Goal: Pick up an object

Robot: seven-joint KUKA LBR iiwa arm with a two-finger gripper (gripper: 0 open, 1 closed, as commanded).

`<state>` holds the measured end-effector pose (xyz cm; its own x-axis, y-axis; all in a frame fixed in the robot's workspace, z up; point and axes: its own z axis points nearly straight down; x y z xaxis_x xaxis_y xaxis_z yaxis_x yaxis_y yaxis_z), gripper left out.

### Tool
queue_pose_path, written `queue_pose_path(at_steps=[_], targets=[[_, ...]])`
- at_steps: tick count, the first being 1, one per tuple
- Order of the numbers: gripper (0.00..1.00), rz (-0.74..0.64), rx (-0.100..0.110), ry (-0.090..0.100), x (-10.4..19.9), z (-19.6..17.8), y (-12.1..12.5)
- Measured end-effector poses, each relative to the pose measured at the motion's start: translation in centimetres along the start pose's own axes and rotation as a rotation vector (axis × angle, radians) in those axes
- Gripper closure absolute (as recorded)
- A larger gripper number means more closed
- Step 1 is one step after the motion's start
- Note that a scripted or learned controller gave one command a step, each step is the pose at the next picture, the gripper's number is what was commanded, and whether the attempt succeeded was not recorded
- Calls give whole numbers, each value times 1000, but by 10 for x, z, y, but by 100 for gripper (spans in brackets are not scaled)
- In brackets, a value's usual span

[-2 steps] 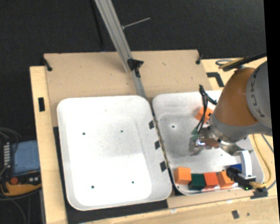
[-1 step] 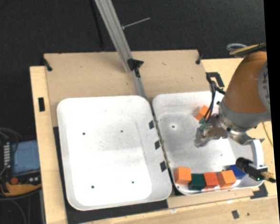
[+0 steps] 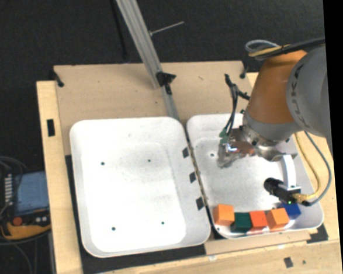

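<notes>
Several small blocks lie in a row along the near edge of the right bin: an orange block, a green block, two more orange blocks and a blue block. My gripper hangs over the middle of the right bin, well back from the row of blocks. Nothing shows between its fingertips. The grey arm with its orange band comes in from the right and hides the bin's far right part.
The left bin sits beside the right one, joined by black clips along the shared edge. A slanted metal pole rises from behind the bins. Cables and a blue box lie off the bench at left.
</notes>
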<state>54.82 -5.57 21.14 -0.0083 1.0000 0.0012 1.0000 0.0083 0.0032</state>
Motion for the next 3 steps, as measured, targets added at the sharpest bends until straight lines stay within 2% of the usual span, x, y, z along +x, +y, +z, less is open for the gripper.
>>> queue_pose_path(at_steps=[1, 2, 3], targets=[[100, 0, 0, 0, 43, -16, 29], [100, 0, 1, 1, 94, -21, 47], [100, -1, 0, 1, 147, -29, 78]])
